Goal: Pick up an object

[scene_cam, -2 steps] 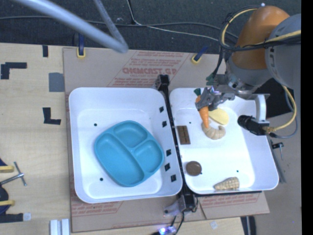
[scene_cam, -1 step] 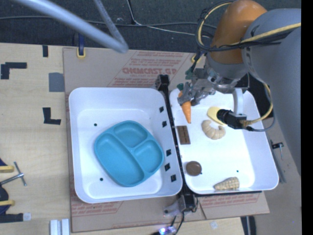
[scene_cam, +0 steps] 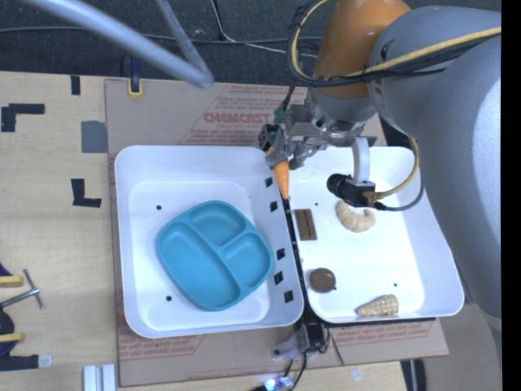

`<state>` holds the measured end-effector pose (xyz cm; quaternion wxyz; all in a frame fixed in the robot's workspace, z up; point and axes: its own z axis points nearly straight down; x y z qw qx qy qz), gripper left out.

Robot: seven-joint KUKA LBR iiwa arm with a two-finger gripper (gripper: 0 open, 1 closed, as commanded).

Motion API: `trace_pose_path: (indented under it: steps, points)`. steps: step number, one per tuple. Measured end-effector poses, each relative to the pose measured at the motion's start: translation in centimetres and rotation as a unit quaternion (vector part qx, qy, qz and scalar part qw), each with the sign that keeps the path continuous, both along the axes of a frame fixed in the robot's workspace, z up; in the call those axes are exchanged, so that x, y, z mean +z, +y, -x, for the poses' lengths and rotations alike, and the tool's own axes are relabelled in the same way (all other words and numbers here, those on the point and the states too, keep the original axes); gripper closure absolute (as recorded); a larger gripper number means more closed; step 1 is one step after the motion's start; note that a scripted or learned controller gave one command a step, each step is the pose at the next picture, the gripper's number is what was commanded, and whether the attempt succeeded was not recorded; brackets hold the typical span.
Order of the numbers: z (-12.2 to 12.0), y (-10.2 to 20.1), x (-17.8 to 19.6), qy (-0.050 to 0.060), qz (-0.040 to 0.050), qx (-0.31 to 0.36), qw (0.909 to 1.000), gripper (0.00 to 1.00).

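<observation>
Arm: the big grey robot arm with an orange band (scene_cam: 358,23) comes in from the right and bends down over the top edge where the two bins meet.
Gripper: the small metal gripper (scene_cam: 282,160) points down and pinches the top end of the little orange carrot (scene_cam: 282,180).
Carrot: it hangs just above the line between the two bins, thin end down.
Left bin: the shallow white left bin (scene_cam: 134,186) has a blue plastic plate with three sections (scene_cam: 213,253) lying flat in it.
Right bin: the shallow white right bin (scene_cam: 423,259) has a pale curved shell shape (scene_cam: 356,216), a flat brown bar (scene_cam: 305,225), a round brown disc (scene_cam: 322,280) and a tan ridged cone (scene_cam: 378,305), all apart from each other.
Bench: both bins sit on brown cardboard (scene_cam: 236,112).
</observation>
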<state>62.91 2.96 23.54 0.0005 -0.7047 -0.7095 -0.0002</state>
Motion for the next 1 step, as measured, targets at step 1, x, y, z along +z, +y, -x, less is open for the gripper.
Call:
trace_pose_path:
  steps: [1]
  points:
    - [-0.56,5.46,0.52,0.000,-0.0001,0.000,1.0000,1.00]
